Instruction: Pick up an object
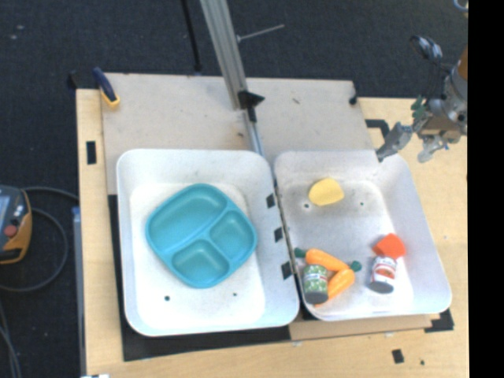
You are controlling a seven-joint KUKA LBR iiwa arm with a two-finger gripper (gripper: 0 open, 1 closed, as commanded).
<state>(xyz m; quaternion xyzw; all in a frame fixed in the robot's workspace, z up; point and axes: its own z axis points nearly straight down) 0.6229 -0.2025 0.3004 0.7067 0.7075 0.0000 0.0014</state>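
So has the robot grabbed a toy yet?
Not yet. The gripper hangs open above the right bin's far corner, holding nothing. The yellow piece, carrots, and two small bottles lie in that bin. Reaching down, grabbing one and lifting it are left.

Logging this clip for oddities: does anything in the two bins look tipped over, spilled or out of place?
Nothing spilled. In the right bin, the small orange-capped bottle lies on its side, and two carrots sit piled against a green-labelled can. The yellow piece and the teal divided plate look normal.
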